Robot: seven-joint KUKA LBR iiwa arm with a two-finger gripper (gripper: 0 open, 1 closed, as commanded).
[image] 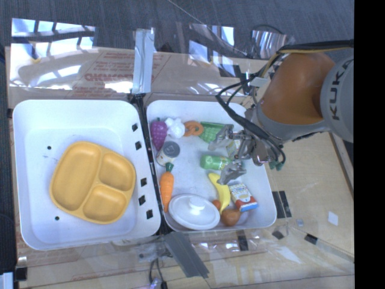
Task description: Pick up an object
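Reaching arm: the grey KUKA arm (pixel 301 95) comes in from the right over the right bin (pixel 264 212).
Gripper: the gripper (pixel 231 155) hangs low among the toys, fingers spread wide around a green cylinder (pixel 213 161), not closed on it.
Right bin contents: banana (pixel 219 191), carrot (pixel 166 188), white lidded bowl (pixel 194 211), purple grapes (pixel 158 132), small carton (pixel 242 196).
Left bin: the left bin (pixel 30 119) holds a yellow divided plate (pixel 91 181).
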